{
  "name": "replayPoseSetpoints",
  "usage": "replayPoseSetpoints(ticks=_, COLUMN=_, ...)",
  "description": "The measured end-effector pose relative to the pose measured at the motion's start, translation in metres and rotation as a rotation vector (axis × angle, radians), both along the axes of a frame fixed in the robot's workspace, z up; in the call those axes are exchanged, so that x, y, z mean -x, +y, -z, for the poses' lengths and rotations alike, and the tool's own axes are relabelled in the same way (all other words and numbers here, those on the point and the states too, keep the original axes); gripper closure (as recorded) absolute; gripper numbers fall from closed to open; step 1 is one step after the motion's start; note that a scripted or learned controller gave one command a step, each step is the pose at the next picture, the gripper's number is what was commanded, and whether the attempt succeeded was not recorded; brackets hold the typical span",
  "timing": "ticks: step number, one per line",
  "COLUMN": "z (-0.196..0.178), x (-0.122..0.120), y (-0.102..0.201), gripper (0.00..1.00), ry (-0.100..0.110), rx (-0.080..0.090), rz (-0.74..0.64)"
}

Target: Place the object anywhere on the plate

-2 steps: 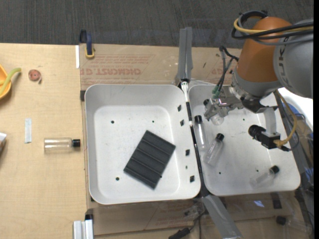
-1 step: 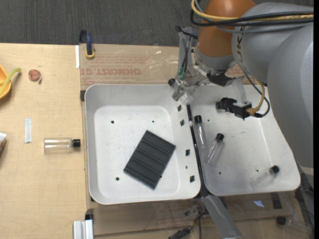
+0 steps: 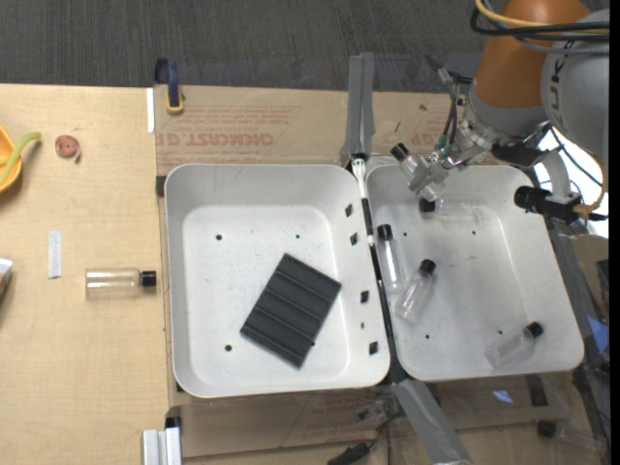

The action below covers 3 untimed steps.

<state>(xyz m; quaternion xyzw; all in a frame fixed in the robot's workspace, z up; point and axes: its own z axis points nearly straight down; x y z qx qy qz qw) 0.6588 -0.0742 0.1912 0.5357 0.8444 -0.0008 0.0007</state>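
Looking at the bench, I think my job has hardly begun. The dark plate (image 3: 291, 310) lies flat in the left bin (image 3: 194, 221) and nothing sits on it. My gripper (image 3: 429, 170) hangs over the far edge of the right bin (image 3: 528, 250), at about 12 o'clock in that bin. It looks blurry, so I cannot tell if it is apart, together, or clamped on something. A small black cap (image 3: 427, 203) shows just under it, at 6 o'clock, maybe on a clear bottle. More little clear bottles lie in this bin: the wall bottle (image 3: 387, 256) at 7 o'clock from me, the middle bottle (image 3: 416, 291) at 6 o'clock, and the corner bottle (image 3: 513, 345) at 5 o'clock. I must get one bottle, carry it toward 8 o'clock, and set it on the plate.
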Motion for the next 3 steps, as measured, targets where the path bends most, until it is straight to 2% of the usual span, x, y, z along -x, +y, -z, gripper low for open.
replayPoseSetpoints(ticks=1, z=0.0, x=0.0, y=0.094, gripper=1.0, ry=0.001, rx=-0.001, rz=-0.266)
replayPoseSetpoints(ticks=2, z=-0.065, x=0.014, y=-0.035, gripper=1.0, ry=-0.002, rx=0.001, rz=-0.364)
replayPoseSetpoints(ticks=3, z=-0.054, x=0.073, y=0.071, gripper=1.0, ry=0.001, rx=-0.002, rz=-0.375)
